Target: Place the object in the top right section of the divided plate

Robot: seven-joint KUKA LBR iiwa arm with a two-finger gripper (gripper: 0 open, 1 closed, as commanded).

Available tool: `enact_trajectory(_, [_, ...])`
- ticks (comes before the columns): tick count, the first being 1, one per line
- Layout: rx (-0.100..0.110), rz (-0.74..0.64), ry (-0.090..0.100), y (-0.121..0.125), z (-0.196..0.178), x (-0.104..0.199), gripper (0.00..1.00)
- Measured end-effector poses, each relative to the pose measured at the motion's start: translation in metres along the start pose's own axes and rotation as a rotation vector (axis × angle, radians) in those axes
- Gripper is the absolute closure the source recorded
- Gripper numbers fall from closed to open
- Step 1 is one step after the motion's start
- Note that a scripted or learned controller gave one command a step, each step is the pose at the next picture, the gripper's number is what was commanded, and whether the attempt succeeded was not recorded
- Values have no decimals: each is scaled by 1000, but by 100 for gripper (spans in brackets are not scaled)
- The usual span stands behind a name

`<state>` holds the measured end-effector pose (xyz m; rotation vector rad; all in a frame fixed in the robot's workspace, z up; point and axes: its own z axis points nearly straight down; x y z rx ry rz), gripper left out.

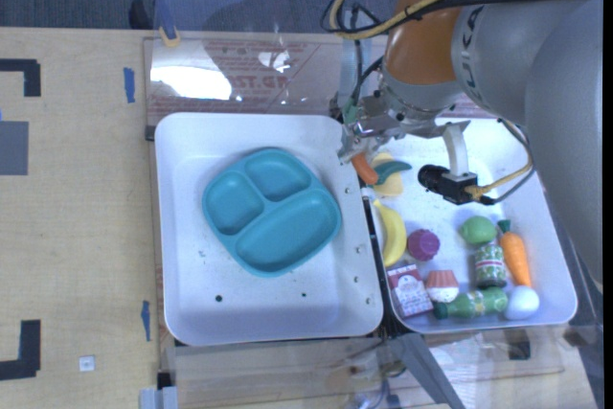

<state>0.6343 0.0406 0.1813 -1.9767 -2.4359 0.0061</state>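
Overhead, at a slant, the desk [67,235] carried two shallow white bins side by side. The left bin [192,302] held a teal divided plate [273,209], lying flat near its middle, with two small sections on the far side and one large section on the near side. The grey arm [517,24], with its orange band, reached in from the right and placed the pincer [354,148] over the seam between the bins, at the far left corner of the right bin [527,211]. Whether the pincer was spread or pressed together could not be told. A small orange toy [365,170] lay directly beneath the pincer, just inside the right bin and well apart from the plate; whether it was gripped could not be told. A teal toy [393,168] touched its right side. Nearer the camera, a banana [391,235] lay along the bin's left wall, with a purple toy [422,244] just beside it. A green ball [477,229], a carrot [515,259] and a green can [489,265] stood close together to the right. Along the near wall lay a red and white box [410,290], a cupcake [442,284], a green vegetable [474,304] and a white egg [522,302].
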Motion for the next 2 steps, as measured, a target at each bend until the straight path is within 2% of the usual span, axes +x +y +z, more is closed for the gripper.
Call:
enact_trajectory(1, [-1, 196, 1, 3, 29, 73, 100])
enact_trajectory(2, [-8, 668, 1, 36, -4, 15, 100])
